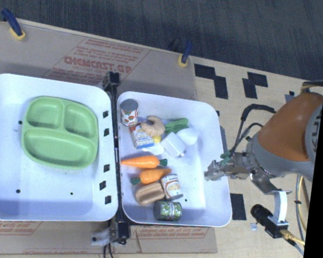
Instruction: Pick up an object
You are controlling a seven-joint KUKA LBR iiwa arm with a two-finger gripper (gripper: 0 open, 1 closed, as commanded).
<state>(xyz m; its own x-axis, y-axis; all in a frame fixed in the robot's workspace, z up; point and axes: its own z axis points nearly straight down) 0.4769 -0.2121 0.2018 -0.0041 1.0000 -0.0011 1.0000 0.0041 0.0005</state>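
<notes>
The desk (260, 97) carries two white bins. The left bin (1, 134) holds a green divided plate (61, 132). The right bin (200, 189) holds a heap at frame centre: a carrot (141, 161), a hot dog (149, 193), a red-labelled can (129, 113) and a green-labelled can (168, 211). The pincer (213, 172) sits at this bin's right rim, gripping nothing visible; whether it is spread or closed, I cannot tell.

I am seeing bare floor along the right bin (213, 206)'s right side for my gripper (210, 173), seemingly at the rim, while the toy carrot (141, 161) and neighbours are crowding its left.
</notes>
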